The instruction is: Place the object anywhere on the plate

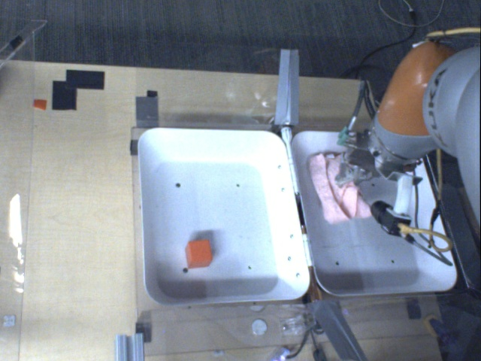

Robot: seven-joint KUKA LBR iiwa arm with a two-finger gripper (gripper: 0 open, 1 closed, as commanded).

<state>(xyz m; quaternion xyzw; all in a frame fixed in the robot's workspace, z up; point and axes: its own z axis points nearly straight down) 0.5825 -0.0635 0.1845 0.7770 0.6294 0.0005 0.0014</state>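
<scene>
Orange block (199, 253) sitting low in the left bin (225, 156), nothing touching it. Up and right in the frame, gripper (353, 173) down over a pink cloth (336, 186) in the right bin (391, 277), so block lies well off to its lower left. Can't tell what the gripper's grip is doing, too cluttered there.

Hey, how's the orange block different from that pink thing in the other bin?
The orange block is small, boxy and lies alone in the left bin; the pink thing is larger, pale, soft-looking and elongated, in the right bin. The block is far from the arm; the tool is at the pink thing's edge. Both rest on white bin floors.
</scene>
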